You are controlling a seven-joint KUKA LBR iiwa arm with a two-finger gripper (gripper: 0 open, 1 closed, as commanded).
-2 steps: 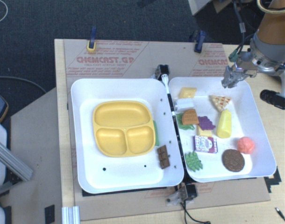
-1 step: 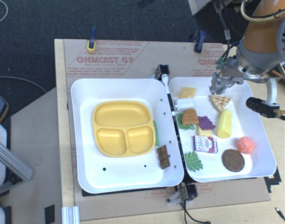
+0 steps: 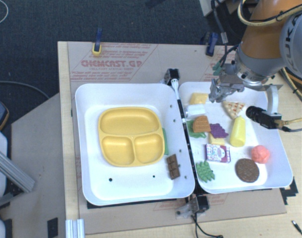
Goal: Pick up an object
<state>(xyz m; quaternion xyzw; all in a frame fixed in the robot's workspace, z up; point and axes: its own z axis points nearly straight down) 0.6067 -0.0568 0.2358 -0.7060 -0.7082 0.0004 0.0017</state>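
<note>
Nothing had been lifted: the pizza slice (image 3: 234,108), cheese wedge (image 3: 198,98) and other toy foods lay in the right bin (image 3: 284,168). The tool (image 3: 218,93) hovered between those two; its grip could not be told.

Right bin (image 3: 282,175) crowded with toy food; open floor around yellow tray (image 3: 130,135).

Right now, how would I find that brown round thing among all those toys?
Look in the right bin, at its near edge. The brown disc lies flat there, beside the pink ball. It is the bin's one dark, round, flat piece.
</note>
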